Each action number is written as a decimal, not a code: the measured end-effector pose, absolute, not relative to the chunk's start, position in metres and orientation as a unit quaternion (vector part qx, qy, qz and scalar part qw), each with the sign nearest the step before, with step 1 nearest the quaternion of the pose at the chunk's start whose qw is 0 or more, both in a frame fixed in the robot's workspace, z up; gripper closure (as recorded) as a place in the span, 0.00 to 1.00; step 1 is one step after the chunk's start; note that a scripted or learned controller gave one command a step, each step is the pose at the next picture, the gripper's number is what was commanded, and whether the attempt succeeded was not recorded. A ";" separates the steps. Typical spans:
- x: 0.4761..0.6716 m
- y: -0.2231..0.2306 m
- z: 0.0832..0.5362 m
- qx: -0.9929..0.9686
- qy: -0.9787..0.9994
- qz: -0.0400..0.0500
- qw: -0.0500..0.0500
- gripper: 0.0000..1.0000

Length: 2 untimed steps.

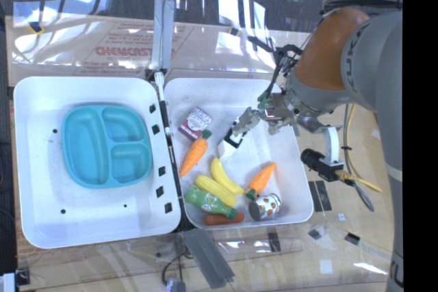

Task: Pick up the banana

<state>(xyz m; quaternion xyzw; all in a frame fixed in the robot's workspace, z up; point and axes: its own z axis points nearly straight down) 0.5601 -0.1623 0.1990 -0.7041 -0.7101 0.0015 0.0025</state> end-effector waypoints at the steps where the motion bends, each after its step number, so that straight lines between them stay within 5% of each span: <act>1: 0.532 -0.106 0.091 -0.704 -0.710 0.001 0.002 0.00; 2: 0.532 -0.107 0.100 -0.703 -0.711 0.002 0.003 1.00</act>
